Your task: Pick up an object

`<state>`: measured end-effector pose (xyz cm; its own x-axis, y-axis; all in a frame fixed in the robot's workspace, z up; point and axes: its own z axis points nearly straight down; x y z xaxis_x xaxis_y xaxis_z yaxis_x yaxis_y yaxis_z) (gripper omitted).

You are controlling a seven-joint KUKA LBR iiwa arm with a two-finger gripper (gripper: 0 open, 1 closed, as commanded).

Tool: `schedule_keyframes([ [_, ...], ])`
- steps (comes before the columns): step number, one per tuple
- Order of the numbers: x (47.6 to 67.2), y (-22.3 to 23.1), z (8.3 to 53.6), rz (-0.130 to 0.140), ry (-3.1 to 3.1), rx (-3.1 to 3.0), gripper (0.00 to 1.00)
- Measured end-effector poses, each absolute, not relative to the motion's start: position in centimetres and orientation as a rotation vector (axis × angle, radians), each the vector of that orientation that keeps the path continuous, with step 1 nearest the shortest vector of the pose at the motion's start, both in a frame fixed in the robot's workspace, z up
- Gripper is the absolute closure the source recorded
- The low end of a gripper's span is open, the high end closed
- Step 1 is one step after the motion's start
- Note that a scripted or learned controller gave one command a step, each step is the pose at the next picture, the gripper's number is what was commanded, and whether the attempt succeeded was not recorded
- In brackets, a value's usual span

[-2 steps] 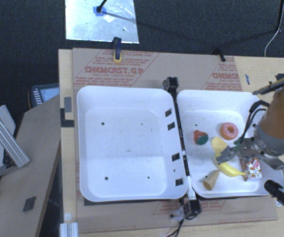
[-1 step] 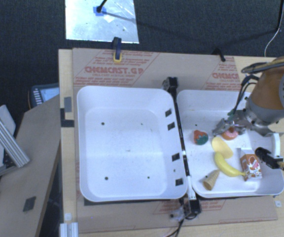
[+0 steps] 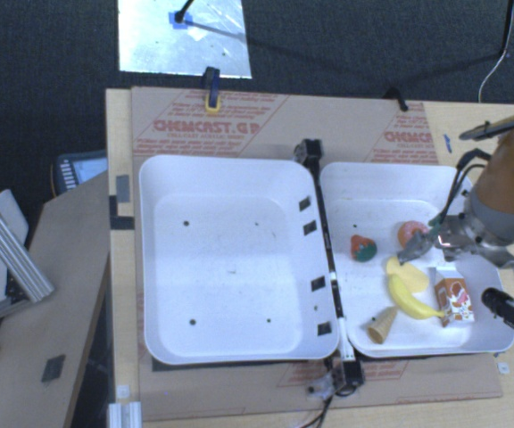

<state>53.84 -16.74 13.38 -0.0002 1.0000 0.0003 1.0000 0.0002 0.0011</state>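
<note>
Gripper [image 3: 420,246]: right of frame, low over the right bin [image 3: 355,185]; grip state, I cannot tell.
Nearest thing: peach [image 3: 410,232], touching or just upper left of the tip.
Banana [image 3: 410,292]: just below it, long axis running down-right.
Judgement: peach is the shortest reach.

Dark carpet floor [image 3: 373,25], shiny metal sheet [image 3: 184,25], tan bench [image 3: 346,114]
</note>
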Motion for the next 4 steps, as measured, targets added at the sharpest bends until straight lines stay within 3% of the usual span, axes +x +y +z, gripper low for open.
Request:
schedule_keyframes([
  [1,55.2,-10.5,26.7,0.019,2.225,2.2,0.0],
  [2,52.7,-4.3,18.0,-0.004,2.238,2.216,0.0],
  [3,58.0,-9.9,23.7,0.007,2.212,2.216,0.0],
  [4,54.5,-9.2,10.9,-0.012,2.229,2.229,0.0],
])
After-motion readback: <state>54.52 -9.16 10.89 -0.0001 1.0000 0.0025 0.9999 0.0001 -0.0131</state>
